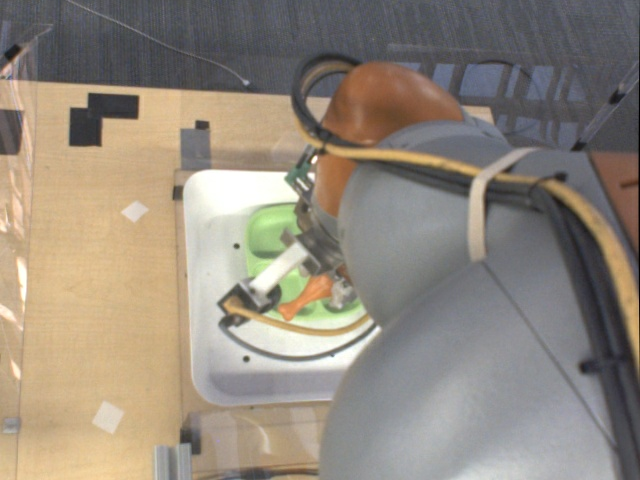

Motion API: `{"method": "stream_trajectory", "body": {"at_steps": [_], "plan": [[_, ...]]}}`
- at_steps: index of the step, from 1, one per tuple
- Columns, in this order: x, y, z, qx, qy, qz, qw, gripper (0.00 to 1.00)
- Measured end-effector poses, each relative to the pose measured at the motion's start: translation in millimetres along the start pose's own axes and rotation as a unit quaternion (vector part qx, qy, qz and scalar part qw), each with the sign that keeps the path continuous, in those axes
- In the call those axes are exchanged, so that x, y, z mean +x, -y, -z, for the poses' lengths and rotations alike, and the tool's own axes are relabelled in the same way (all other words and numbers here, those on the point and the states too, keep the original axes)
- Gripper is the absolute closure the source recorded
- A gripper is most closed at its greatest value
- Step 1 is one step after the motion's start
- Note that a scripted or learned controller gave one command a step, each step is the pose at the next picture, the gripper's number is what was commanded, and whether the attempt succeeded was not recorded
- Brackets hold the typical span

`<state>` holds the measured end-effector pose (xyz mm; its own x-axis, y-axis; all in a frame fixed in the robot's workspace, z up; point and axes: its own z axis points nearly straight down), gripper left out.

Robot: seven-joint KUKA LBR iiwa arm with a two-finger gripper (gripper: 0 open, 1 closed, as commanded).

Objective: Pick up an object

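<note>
A bright green object (268, 231) lies in the middle of the left white bin (215, 358), partly covered by the arm. An orange, carrot-like piece (308, 295) rests against the green object's lower edge. My gripper (318, 251) reaches down over the green object, just above the orange piece. Nothing can be seen held in it. The arm's large grey body and orange band hide the right part of the bin.
The arm's grey bulk (480, 328) covers the lower right of the view. Left of the bin is bare wooden bench with a black L-shaped mark (100, 116) and two small white tags (133, 210) (107, 416). A clear panel stands at the far left edge.
</note>
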<state>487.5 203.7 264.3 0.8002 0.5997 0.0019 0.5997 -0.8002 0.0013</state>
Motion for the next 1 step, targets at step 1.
{"method": "stream_trajectory", "body": {"at_steps": [1], "plan": [[17.1,25.4,-52.6,0.001,0.002,-0.217,0.9761,1.00]]}}
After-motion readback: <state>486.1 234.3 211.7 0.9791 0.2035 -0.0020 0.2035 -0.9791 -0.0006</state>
